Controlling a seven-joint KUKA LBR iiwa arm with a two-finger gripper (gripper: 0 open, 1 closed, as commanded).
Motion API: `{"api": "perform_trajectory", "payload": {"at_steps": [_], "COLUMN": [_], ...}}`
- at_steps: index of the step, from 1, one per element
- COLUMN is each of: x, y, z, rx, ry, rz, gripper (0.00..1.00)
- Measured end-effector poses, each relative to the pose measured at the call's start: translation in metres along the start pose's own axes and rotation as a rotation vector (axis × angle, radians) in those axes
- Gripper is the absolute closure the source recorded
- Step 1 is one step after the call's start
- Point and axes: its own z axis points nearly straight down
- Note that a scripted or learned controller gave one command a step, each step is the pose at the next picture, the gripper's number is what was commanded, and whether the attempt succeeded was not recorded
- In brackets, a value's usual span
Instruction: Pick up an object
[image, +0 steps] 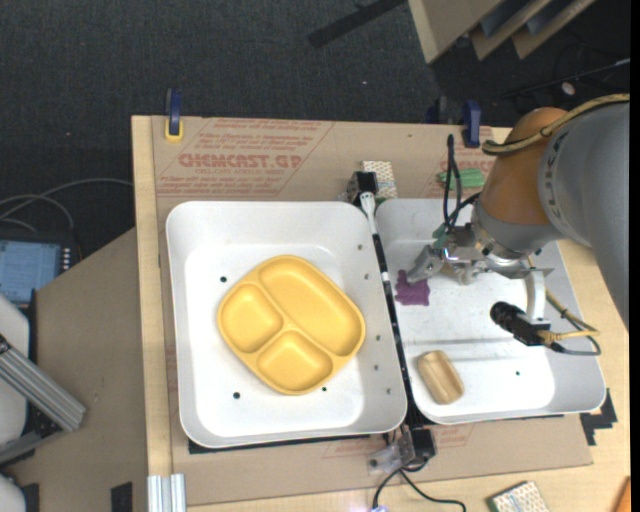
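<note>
A small purple object (411, 290) lies in the right bin (560, 395), close to that bin's left wall. A tan rounded block (439, 376) rests near the same bin's front edge. My gripper (443, 260) hangs low over the back half of the right bin, just up and to the right of the purple object. Nothing shows held in it. The grey arm with its orange band (520, 180) reaches in from the right.
In the left bin (195, 300) sits a yellow divided plate (290, 322) with three compartments. The two bins meet along a ridge (385, 290). Around them runs a cardboard-covered bench (250, 150) with clamps at its back edge.
</note>
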Motion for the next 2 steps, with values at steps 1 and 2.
{"api": "perform_trajectory", "payload": {"at_steps": [1, 2], "x": [-0.001, -0.002], "y": [0.040, 0.041], "z": [0.000, -0.013], "rx": [-0.003, -0.010], "ry": [-0.002, -0.005], "rz": [-0.002, -0.001], "gripper": [0.00, 1.00]}}
